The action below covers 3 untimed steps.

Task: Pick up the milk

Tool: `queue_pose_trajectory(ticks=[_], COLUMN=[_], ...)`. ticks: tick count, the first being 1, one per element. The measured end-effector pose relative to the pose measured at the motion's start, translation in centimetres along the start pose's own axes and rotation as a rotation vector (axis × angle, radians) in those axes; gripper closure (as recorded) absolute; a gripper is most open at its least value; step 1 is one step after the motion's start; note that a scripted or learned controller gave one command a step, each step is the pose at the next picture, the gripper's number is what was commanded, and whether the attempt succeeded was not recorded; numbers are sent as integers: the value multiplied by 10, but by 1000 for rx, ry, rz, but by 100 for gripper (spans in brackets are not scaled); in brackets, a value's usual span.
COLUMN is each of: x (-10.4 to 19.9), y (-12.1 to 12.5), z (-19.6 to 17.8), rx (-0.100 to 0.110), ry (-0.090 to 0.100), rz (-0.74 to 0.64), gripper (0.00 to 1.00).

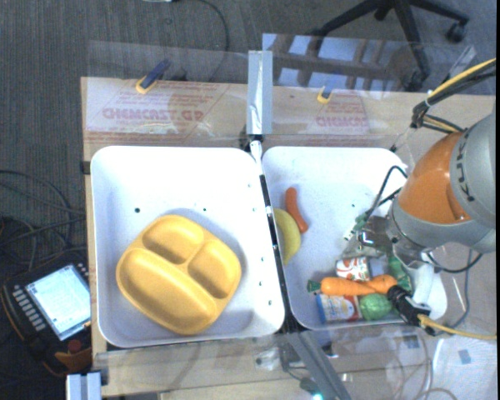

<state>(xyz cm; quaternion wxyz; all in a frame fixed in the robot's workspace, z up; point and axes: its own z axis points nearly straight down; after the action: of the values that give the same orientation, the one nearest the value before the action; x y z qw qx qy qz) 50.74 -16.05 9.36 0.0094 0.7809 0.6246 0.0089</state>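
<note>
The milk looks like the small white and red carton [352, 267] in the lower right part of the right bin [333, 182]. An orange carrot [358, 287] lies across its near side and hides part of it. The gripper [365, 237] hangs just behind and above the carton, below the arm's orange band [429, 192]. Dark cables and the wrist block the view of its tip, and nothing is seen held.
A blue and orange box [337, 308], a green item [375, 307] and a white item [429, 294] crowd the same corner. A small orange sausage shape [294, 209] and a yellow fruit [287, 234] lie by the dividing wall. A yellow divided tray [179, 272] sits in the left bin [117, 173].
</note>
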Motion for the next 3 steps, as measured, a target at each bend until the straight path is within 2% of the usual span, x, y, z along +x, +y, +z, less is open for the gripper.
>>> queue_pose_trajectory(ticks=[1, 2, 3], x=[-6, -4, 2], y=[-6, -14, -19], z=[0, 0, 0], rx=[5, -2, -7], ry=[0, -3, -13], rz=[674, 1142, 1096], gripper=[100, 100, 100])
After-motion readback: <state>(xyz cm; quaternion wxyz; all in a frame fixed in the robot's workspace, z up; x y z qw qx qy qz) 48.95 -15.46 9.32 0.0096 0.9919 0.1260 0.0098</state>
